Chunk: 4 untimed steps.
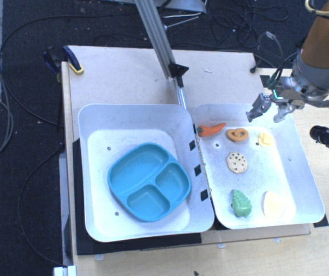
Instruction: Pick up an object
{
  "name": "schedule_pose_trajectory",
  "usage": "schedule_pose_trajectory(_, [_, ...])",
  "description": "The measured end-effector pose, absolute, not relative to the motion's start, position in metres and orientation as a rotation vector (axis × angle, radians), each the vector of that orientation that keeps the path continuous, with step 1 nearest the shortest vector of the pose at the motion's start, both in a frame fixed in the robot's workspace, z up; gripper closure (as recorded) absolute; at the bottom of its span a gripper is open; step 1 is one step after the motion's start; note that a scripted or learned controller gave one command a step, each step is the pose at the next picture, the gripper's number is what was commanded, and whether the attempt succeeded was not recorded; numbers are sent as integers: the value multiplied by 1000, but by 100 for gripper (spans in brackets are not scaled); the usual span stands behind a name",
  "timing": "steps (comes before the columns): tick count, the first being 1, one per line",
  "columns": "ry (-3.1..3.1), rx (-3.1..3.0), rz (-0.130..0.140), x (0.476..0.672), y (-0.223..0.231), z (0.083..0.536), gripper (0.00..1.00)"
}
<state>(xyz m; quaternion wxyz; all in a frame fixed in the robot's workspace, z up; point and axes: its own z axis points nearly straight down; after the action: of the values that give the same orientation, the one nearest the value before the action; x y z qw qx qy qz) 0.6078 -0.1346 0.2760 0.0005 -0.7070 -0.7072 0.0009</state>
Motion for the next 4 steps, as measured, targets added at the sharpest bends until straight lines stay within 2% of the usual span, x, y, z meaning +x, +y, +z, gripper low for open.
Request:
schedule_pose_trajectory(1, [-2223,-2221,1,608,-135,277,0])
schedule_pose_trajectory(2, [-2219,-2220,4,608,-134,234,0])
schedule_pose_trajectory(4, [-2218,-2219,5,616,-139,114,0])
